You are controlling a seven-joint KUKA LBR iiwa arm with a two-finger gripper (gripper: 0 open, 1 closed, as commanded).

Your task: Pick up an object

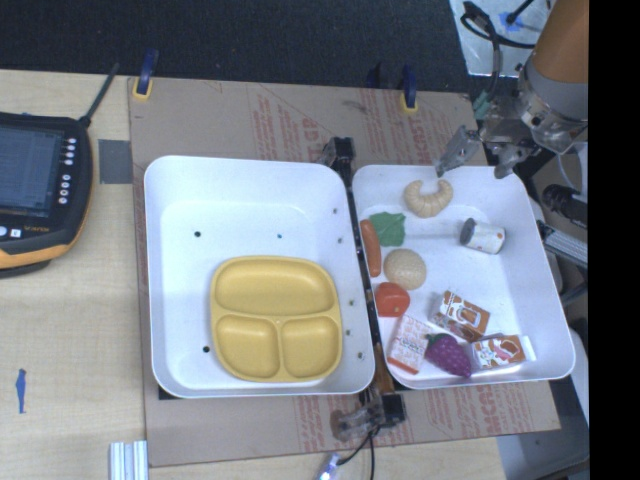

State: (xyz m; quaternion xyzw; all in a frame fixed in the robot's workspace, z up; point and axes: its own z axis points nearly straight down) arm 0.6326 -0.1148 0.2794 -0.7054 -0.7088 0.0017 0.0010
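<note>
Bench inventory as I read it from my remote station, largest item first.

1. Cardboard sheet (250, 118) under both bins, clipped at its far edge.
2. Left bin (180, 198), white and shallow. It holds a yellow divided tray (277, 318) with three compartments, lying toward the near side.
3. Right bin (530, 268), white and shallow, touching the left bin along the middle seam. It holds all the loose objects.
4. Arm (560, 38), grey with an orange band, reaching in at the upper right.
5. Teach pendant (35, 183), dark screen with an orange edge, on the bench well left of the bins.
6. Gripper (478, 158), above the far edge of the right bin. I see its two fingers spread wide apart with nothing between them; the left fingertip hangs just beside the croissant.
7. Croissant (428, 197), far part of the right bin.
8. Round bun (405, 267), mid-bin.
9. Carrot (371, 247), along the left wall, with a green leafy piece (388, 228) touching it.
10. Tomato (391, 299), just near of the bun.
11. Red-and-white packet (408, 343), near left.
12. Brown carton (461, 315), with a second small carton (497, 351) near the front wall.
13. Purple grapes (449, 354), between the packet and the second carton.
14. Small white cylinder (482, 235) with a dark end, on its side, right of the croissant.
</note>
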